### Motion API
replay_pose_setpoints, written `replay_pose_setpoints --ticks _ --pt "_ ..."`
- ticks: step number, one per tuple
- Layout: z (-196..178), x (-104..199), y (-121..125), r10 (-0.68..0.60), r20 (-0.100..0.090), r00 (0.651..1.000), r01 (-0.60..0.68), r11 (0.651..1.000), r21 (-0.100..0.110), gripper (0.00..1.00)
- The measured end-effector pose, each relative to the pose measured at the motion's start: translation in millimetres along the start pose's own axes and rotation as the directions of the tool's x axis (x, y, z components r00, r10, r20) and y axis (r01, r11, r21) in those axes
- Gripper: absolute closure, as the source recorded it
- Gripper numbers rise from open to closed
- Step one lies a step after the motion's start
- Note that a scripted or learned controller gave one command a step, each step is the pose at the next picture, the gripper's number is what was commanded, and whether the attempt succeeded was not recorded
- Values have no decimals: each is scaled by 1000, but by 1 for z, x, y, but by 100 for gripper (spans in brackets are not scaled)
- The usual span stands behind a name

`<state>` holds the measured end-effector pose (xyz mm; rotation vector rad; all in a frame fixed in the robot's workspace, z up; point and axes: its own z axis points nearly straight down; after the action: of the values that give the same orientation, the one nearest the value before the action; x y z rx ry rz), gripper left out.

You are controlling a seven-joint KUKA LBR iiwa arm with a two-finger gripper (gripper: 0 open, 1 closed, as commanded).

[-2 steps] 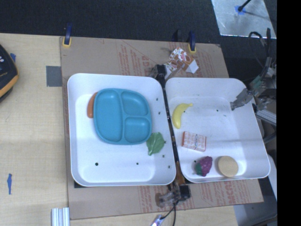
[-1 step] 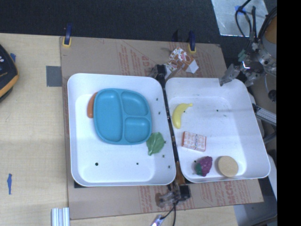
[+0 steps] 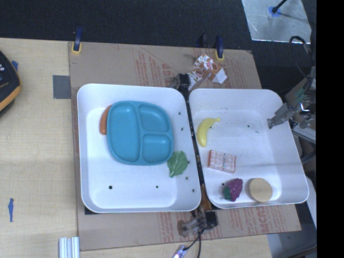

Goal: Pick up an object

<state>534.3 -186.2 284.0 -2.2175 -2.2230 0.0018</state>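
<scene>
At the right bin's point(image 3: 279, 98) far right rim, the gripper point(image 3: 275, 120) is seen; whether its fingers are open or closed cannot be told. A banana point(image 3: 206, 129), wafer point(image 3: 222, 161), grapes point(image 3: 233, 189) and biscuit point(image 3: 260, 190) lie inside that bin.

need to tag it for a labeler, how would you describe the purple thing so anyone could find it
Look in the right bin, along its near edge. The purple grape bunch sits just left of the round tan disc, below the patterned packet; it's the only purple, knobbly item there.

Pale wood bench point(image 3: 37, 160); brown cardboard sheet point(image 3: 140, 63) clamped on top; dark carpet floor point(image 3: 134, 9) behind.
</scene>
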Motion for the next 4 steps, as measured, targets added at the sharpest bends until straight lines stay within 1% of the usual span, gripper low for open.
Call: replay_pose_setpoints --ticks 1,2,3,4 --pt "72 -20 8 -1 1 1000 1 1000 1 0" --pt "163 -21 65 -3 1 1000 3 1000 2 0" --pt "66 -26 122 -2 1 1000 2 1000 -1 0" --pt "55 -26 123 -7 2 1000 7 1000 1 100"
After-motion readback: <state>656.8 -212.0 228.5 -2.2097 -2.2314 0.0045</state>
